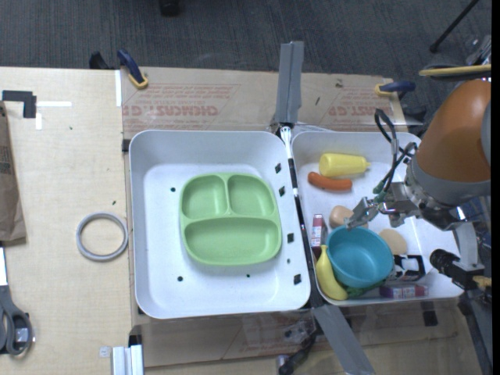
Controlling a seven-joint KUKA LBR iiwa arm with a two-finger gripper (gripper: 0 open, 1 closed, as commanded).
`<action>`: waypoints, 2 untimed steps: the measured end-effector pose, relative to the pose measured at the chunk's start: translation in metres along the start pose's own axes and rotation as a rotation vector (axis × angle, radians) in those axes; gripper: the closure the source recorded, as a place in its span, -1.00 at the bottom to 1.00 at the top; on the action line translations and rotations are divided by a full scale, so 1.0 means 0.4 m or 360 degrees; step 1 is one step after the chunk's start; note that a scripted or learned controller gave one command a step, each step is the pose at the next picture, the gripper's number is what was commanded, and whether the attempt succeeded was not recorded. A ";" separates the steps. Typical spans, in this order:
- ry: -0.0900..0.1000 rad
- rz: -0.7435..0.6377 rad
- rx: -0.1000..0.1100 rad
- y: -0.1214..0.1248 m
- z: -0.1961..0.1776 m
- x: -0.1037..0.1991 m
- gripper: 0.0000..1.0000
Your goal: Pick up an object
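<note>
While my claw [358, 216] hovers in the right bin [306, 143], I cannot tell its state. A blue bowl [359, 258] lies just beside it at five o'clock, a peach-coloured ball [341, 215] touching at nine. Cardboard [187, 104] lettering at twelve is unreadable.
</note>
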State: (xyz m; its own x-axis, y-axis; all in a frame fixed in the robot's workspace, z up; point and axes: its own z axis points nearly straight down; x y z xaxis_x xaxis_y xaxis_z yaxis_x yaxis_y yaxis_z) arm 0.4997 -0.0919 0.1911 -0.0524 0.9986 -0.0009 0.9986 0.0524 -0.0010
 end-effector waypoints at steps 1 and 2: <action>-0.0001 0.0025 0.0003 0.179 -0.001 -0.148 -1.00; -0.0002 -0.0288 -0.0002 0.289 -0.012 -0.081 -1.00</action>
State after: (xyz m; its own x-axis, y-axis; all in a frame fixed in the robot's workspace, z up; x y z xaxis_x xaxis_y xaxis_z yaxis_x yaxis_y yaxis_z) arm 0.6169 -0.1181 0.1956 -0.2310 0.9730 -0.0022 0.9730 0.2310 -0.0002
